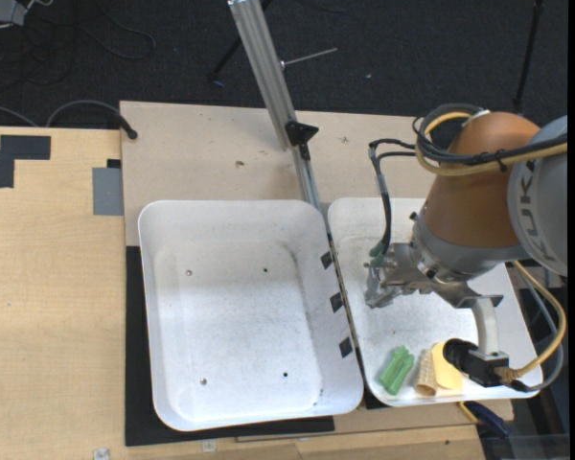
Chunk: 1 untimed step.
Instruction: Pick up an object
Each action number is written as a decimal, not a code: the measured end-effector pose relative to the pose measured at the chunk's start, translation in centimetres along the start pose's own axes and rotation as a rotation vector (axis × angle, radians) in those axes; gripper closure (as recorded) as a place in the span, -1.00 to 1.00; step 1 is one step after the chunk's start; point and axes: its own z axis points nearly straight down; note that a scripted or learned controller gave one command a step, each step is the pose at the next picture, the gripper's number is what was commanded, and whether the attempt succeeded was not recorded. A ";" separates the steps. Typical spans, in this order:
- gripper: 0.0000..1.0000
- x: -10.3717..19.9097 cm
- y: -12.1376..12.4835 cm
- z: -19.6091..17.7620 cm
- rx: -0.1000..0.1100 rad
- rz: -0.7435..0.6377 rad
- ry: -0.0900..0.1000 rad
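Note:
My gripper (pixel 378 284) hangs over the left half of the right bin (pixel 356 220), close to the wall it shares with the other bin. The bulky grey and orange arm reaches in from the right and covers much of that bin. A small green ridged block (pixel 397 369) lies at the bin's near edge, well below the gripper. Beside the block, to its right, sit a tan cone-shaped piece (pixel 426 378) and a pale yellow piece (pixel 448 375). I see nothing between the gripper and the bin floor.
The left bin (pixel 232 310) lies beside the right one, its white floor speckled with dark dots. A slanted metal rail (pixel 271 84) rises from the divider toward the back. Bare wooden bench spreads to the left.

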 end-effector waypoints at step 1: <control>1.00 5.3 0.2 -0.2 0.001 0.001 -0.001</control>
